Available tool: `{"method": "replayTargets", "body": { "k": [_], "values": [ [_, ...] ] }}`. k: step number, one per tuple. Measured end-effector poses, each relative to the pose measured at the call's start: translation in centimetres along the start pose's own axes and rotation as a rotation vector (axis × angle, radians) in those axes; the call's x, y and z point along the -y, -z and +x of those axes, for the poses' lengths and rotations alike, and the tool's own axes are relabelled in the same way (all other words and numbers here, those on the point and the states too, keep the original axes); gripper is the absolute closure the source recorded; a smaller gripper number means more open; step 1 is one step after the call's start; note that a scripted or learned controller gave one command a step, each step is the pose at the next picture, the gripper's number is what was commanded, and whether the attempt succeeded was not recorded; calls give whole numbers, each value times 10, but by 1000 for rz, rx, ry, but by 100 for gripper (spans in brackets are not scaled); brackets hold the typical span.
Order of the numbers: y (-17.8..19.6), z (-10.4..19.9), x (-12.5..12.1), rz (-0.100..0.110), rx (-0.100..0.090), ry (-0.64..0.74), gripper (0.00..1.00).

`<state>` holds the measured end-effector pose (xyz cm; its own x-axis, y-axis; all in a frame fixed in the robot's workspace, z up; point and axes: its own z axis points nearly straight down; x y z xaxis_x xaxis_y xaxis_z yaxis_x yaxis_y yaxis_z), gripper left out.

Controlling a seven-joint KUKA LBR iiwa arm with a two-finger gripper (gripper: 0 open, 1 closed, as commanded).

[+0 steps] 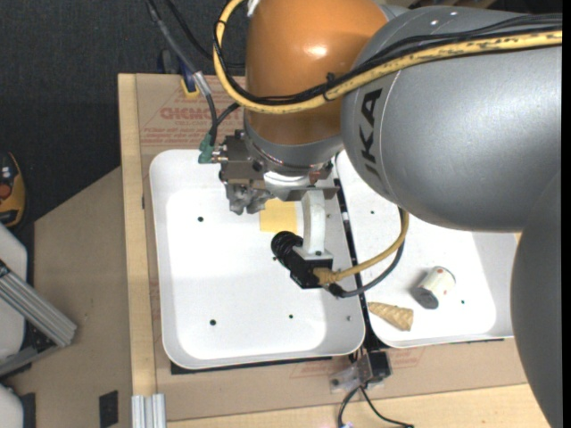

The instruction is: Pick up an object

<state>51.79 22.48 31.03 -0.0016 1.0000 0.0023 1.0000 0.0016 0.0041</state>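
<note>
the arm (464,105) enters from the right and hangs over the left bin (205,328). its orange band (308,43) covers the wrist, and the claw (272,205) sits below it at the bin's upper middle. whether the claw is released or clenched cannot be told, since the wrist housing hides its tips.

a pale yellow flat piece (278,217) lies on the bin floor directly under and just beside the claw; contact between the two cannot be confirmed. a white bracket (314,226) descends beside the claw, with a black fitting (290,257) and a yellow cable (375,261) below it.

writing: the grey arm shell carries large black letters, of which "ka" is readable near the wrist. the cardboard sheet (143,239) under the bins shows red print above and left of the claw; it is partly covered and reads roughly "gigm", not fully legible.

the right bin (486,328) lies to the claw's right. in it, well apart from the claw, rest a white cylinder with a dark end (434,285) and a tan cone (393,314) near the bin's front left corner.
</note>
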Motion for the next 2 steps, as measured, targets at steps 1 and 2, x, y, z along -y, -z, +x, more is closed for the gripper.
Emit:
{"method": "replayTargets", "body": {
  "k": [1,2],
  "values": [
    [-36,-1,33,12,4,-2,100],
    [-3,0,39,1,1,0,100]
  ]
}}
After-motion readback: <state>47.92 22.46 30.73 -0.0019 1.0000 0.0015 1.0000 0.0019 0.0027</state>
